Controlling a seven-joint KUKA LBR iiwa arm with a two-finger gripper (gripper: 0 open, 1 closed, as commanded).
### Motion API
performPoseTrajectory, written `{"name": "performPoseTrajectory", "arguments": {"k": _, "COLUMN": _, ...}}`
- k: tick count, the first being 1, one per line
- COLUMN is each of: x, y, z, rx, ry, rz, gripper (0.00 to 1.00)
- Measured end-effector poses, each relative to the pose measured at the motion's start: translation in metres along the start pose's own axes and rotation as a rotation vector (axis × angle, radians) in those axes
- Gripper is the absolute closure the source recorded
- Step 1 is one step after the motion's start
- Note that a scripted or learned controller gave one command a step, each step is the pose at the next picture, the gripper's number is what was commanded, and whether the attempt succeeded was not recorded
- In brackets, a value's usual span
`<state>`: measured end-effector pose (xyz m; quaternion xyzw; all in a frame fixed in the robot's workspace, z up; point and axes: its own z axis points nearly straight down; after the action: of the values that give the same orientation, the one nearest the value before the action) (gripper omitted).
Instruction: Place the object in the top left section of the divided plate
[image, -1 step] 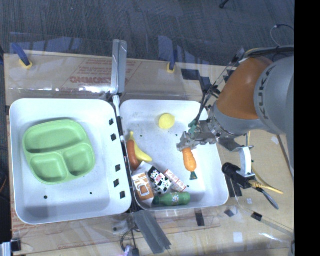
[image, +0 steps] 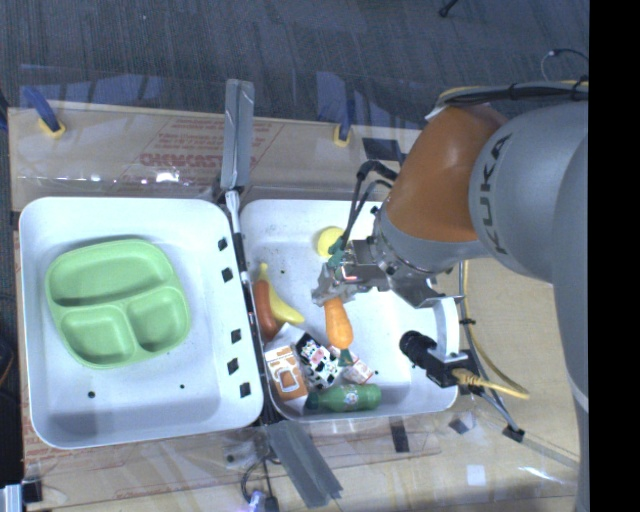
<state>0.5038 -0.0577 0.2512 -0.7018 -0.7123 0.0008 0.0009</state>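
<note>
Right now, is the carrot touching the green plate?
Apart. The camera view shows the carrot in the right bin under the gripper, while the green plate lies in the left bin.

Two bins sit side by side on the counter (image: 120, 140). The left bin (image: 60, 410) holds a divided plate (image: 118, 300) toward its left edge. The right bin (image: 290, 225) holds a carrot (image: 338, 325) near its middle, a banana (image: 280, 305) by its left wall, and a bottle (image: 343, 398) along its near edge.
</note>
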Motion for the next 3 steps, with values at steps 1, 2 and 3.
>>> {"name": "performPoseTrajectory", "arguments": {"k": 1, "x": 0.002, "y": -0.006, "z": 0.029, "rx": 0.001, "ry": -0.001, "rz": -0.014, "gripper": 1.00}}
{"name": "performPoseTrajectory", "arguments": {"k": 2, "x": 0.073, "y": 0.013, "z": 0.061, "rx": 0.006, "ry": 0.000, "rz": 0.134, "gripper": 1.00}}
{"name": "performPoseTrajectory", "arguments": {"k": 3, "x": 0.078, "y": 0.032, "z": 0.012, "rx": 0.002, "ry": -0.001, "rz": 0.370, "gripper": 1.00}}
